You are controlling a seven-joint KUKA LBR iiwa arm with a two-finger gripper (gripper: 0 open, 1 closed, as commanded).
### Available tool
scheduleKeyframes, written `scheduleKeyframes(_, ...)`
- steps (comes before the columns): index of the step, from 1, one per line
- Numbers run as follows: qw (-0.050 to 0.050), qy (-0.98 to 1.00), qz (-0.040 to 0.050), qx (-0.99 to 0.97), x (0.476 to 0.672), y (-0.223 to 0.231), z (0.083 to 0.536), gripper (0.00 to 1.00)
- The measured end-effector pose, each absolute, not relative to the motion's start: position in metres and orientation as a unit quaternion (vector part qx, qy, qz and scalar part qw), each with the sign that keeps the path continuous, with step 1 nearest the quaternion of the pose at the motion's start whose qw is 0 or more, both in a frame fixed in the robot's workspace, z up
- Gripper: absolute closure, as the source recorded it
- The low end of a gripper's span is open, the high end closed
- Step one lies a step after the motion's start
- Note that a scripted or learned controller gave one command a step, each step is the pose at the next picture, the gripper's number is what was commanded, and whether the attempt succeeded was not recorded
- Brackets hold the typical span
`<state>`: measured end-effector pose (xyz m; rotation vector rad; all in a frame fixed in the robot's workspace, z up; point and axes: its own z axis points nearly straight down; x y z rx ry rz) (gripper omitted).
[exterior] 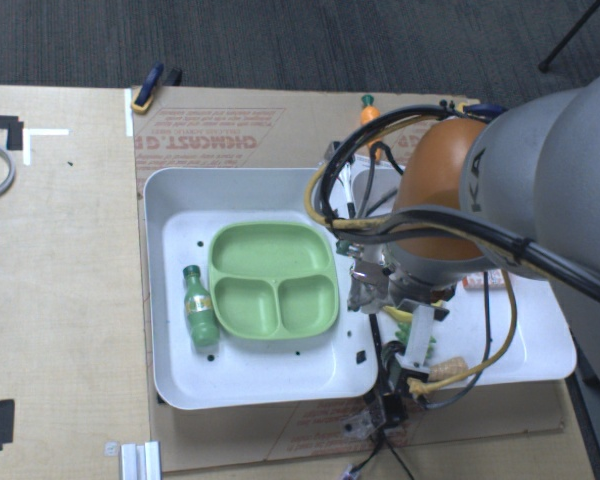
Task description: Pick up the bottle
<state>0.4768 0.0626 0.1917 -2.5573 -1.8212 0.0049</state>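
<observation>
Green plastic forms the bottle [199,310], which lies on its side on the floor of the left bin [170,213], just beside the left edge of the green divided tray [274,280]. Its long axis runs roughly up and down the camera view, parallel to the tray's left edge. The white cap end points toward the far side of the bin; the base points toward the near wall. A yellow label wraps the midsection.

The bottle occupies the narrow strip between tray and bin wall. In judgement, this position restricts a grasp to one made across the short axis, with limited clearance on either flank.

The arm [450,203] reaches in from the right and hangs over the divider between the two bins. The gripper [365,290] sits near the tray's right edge, well apart from the bottle. Wrist housing and cables [420,233] obscure the fingers; their state cannot be determined. Nothing shows the bottle held. The pick is not yet made. A small orange-topped item [368,108] rests on the worktop [60,298] beyond the bins.
</observation>
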Motion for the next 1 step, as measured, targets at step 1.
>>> scheduleKeyframes(1, 0.0, -0.522, 0.0014, -0.853, 0.4771, 0.1234, 0.225, 1.0)
